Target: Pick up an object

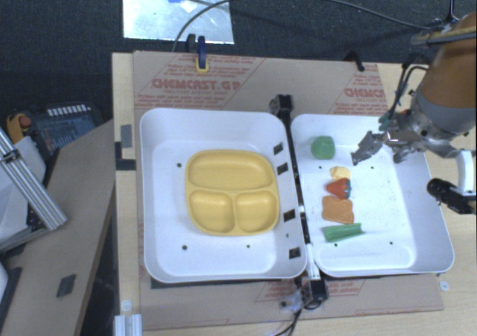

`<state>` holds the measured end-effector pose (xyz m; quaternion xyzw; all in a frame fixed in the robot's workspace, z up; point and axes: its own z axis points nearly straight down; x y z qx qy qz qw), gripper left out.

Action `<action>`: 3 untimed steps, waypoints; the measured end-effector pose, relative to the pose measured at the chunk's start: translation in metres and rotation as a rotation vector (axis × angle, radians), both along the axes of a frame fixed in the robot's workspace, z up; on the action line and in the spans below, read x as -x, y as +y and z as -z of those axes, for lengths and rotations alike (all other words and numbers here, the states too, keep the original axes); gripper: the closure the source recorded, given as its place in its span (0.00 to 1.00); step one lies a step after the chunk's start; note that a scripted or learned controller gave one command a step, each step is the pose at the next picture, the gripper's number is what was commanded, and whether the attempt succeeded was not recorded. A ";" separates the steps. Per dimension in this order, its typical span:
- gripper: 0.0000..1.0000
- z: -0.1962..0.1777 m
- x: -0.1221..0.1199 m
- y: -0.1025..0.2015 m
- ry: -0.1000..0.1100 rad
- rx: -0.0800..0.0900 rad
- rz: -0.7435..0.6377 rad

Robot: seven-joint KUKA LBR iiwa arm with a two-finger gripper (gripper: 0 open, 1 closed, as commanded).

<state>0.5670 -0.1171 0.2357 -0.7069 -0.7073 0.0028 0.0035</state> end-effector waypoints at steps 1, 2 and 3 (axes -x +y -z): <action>0.00 -0.005 -0.002 0.000 -0.010 0.001 -0.002; 0.00 0.046 0.003 0.010 -0.007 0.000 -0.001; 0.00 0.109 0.005 0.010 -0.005 0.000 0.000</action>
